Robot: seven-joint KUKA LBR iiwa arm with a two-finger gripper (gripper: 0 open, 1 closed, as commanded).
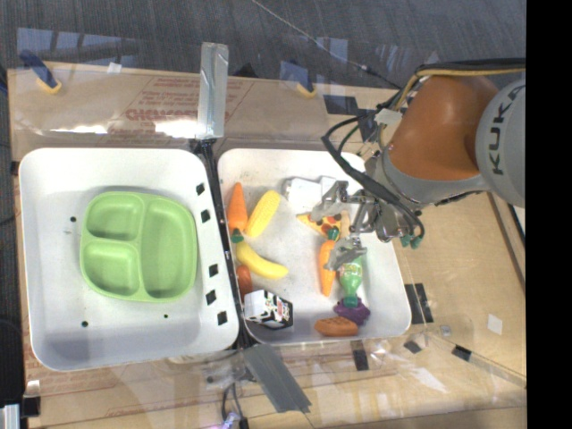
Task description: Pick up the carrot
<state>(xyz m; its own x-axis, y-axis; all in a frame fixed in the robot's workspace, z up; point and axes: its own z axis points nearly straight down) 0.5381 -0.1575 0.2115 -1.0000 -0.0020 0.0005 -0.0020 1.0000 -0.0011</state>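
Two orange carrot-like pieces lie in the right bin [393,280]. One carrot [236,208] rests along the bin's left wall with its green end pointing toward the front. A second, smaller carrot [326,271] lies near the bin's middle, pointing toward the front. My gripper [344,220] hangs low over the bin's middle right, just behind the smaller carrot, beside a small orange, red and green toy [327,227]. The metal wrist parts hide what lies under it.
The right bin also holds a yellow corn piece [263,213], a banana [259,263], a white object [304,189], a black-and-white box [268,308], a green item [350,278], a purple item [352,312] and a brown piece [336,326]. A green divided plate [138,244] sits in the left bin [45,329].
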